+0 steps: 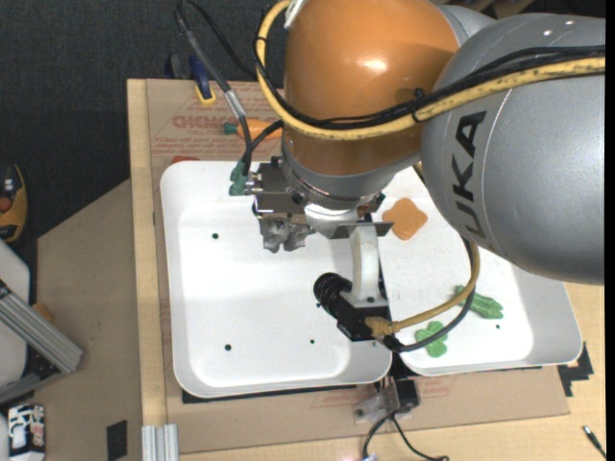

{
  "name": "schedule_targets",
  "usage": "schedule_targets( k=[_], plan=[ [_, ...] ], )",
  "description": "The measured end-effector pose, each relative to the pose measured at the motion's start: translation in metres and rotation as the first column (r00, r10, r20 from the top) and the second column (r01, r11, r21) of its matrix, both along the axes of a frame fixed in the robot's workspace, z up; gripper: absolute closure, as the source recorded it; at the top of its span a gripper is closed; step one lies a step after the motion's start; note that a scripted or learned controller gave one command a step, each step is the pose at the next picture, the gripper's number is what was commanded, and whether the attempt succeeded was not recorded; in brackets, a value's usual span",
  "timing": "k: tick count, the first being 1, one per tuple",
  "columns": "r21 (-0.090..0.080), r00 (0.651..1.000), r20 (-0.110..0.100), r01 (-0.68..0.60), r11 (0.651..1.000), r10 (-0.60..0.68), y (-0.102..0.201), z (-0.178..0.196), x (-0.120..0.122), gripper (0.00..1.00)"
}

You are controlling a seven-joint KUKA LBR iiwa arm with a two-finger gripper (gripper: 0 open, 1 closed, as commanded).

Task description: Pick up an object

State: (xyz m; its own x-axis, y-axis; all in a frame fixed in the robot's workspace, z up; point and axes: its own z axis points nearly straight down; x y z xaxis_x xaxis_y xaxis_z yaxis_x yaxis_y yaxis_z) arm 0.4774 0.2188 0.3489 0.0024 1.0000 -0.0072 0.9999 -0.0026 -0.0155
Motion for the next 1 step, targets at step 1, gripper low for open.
schedule_targets(
  k=[1],
  plan=[
    [0.016,0.999,0.033,-0.005,1.000,0.005,0.0059,0.1657,0.0022,1.00]
  ],
)
